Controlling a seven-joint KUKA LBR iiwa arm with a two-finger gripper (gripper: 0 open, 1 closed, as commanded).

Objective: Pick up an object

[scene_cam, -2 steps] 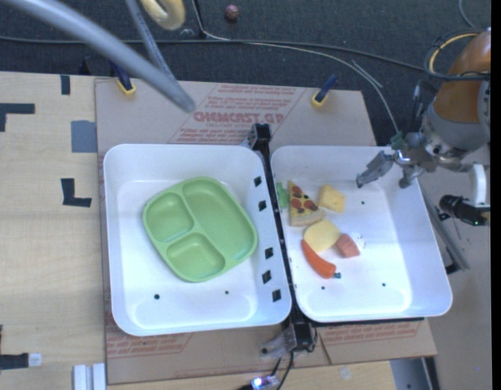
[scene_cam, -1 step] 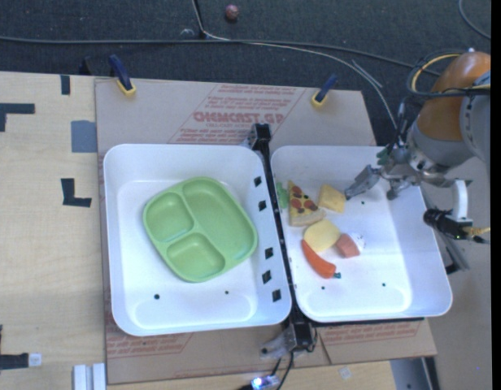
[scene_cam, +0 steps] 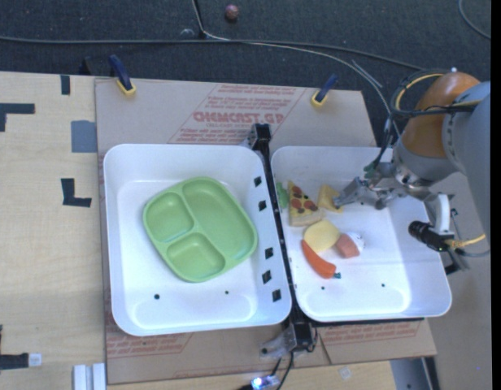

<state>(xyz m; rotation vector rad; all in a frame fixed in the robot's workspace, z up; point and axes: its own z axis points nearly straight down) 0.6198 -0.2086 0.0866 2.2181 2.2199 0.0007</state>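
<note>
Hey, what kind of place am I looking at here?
Probably a robotics lab test bench: a robot arm reaches over two white bins, toy food lies in one, and clamps hold a cardboard sheet down.

1. Bright, even light falls from above on my table (scene_cam: 39,218)
2. The white bins (scene_cam: 124,299) glare softly and lose detail near their rims
3. My arm (scene_cam: 433,136) throws only a faint shadow onto the right bin
4. The whole picture is slightly soft; small toys look blurred
</note>
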